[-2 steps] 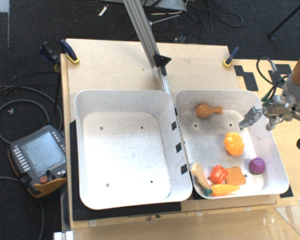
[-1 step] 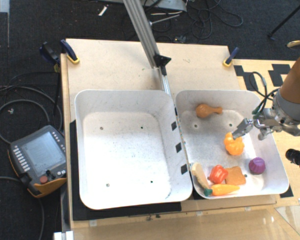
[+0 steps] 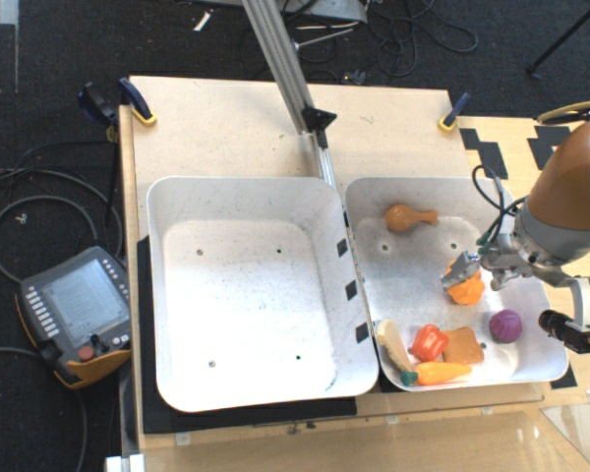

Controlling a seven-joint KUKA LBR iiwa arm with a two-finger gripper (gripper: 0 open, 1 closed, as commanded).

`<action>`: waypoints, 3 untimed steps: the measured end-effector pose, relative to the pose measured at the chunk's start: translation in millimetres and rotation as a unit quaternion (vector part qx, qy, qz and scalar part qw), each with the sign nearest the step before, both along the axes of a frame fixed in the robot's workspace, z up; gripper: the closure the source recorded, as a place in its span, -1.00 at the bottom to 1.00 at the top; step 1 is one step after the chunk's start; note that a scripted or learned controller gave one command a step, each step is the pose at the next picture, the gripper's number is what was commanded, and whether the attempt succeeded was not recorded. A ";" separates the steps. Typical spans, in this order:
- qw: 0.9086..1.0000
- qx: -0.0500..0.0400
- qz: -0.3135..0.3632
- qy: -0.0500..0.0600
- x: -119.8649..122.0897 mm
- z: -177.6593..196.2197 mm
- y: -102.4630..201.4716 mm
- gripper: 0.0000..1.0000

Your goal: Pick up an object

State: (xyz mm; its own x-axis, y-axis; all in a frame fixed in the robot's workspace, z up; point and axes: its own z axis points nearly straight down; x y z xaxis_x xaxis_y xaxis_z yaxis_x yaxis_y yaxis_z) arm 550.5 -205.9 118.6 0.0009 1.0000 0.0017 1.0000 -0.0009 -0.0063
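From the camera view above the desk [image 3: 393,126] I see two white bins side by side. The left bin [image 3: 177,214] has only small dark marks on its floor. All the toy objects are in the right bin [image 3: 374,205], so I judge it is the bin to pick from.

A tan pear-shaped object [image 3: 408,217] lies alone near the far wall. Most of the others sit together at the near right corner, probably because they were dropped there: a red pepper [image 3: 429,342], a brown block [image 3: 463,345] touching it, an orange carrot [image 3: 442,372] just in front of them, a pale long piece [image 3: 393,342] at their left, and a purple ball [image 3: 504,325] a little apart on the right.

The thing for my task seems to be the orange piece [image 3: 466,290], in the middle right of this bin. The claw [image 3: 469,275] is directly at it, with a grey finger [image 3: 460,268] against its upper left side. The piece looks to be between the fingers, so I judge the claw is clenched on it, but I cannot say if the grip is firm, or if the piece is off the floor.

The arm [image 3: 570,195] comes in from the right, its orange band above the grey wrist, and it bends down and to the left so the claw points down into the bin
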 end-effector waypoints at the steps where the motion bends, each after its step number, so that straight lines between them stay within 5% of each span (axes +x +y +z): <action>1: 1.000 -0.003 0.001 -0.009 5.0 18.4 -1.0 1.00; 3: 1.000 -0.002 0.002 -0.005 2.5 104.1 2.7 1.00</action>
State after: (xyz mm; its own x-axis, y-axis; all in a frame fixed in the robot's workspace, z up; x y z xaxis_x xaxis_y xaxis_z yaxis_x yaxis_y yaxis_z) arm 553.0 -203.2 222.7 -0.0027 1.0000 -0.0018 1.0000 0.0027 0.0045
